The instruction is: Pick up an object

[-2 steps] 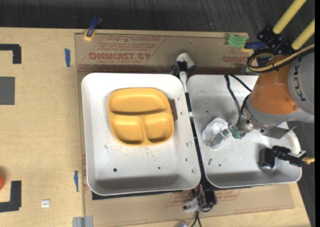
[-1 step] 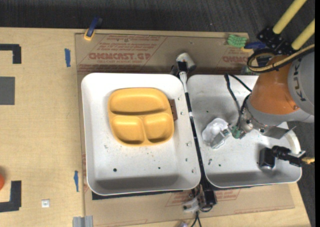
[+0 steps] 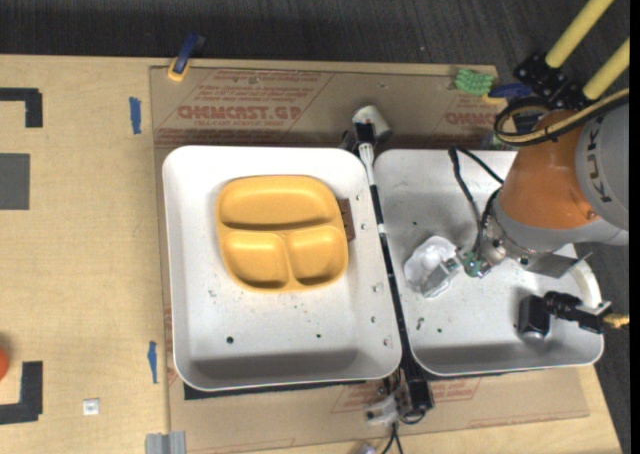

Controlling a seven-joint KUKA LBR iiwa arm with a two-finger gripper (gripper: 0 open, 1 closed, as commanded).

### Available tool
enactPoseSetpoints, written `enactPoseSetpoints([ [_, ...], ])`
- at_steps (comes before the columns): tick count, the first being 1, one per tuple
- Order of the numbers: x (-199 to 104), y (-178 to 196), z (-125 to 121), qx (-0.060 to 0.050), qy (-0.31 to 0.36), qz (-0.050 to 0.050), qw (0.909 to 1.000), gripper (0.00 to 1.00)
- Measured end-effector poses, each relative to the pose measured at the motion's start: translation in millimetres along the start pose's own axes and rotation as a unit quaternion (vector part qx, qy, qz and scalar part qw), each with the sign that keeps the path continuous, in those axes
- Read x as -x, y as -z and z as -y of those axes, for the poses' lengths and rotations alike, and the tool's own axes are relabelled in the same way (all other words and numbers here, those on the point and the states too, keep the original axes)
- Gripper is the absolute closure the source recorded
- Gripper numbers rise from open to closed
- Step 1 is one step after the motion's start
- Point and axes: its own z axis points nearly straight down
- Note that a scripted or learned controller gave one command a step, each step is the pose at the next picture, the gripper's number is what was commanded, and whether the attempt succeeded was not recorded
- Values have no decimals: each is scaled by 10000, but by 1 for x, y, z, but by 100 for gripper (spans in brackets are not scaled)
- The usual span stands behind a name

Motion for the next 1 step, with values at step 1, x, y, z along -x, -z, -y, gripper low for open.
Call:
enactPoseSetpoints([
  [1,-31,2,49,-13,-1331,-14,9911,0],
])
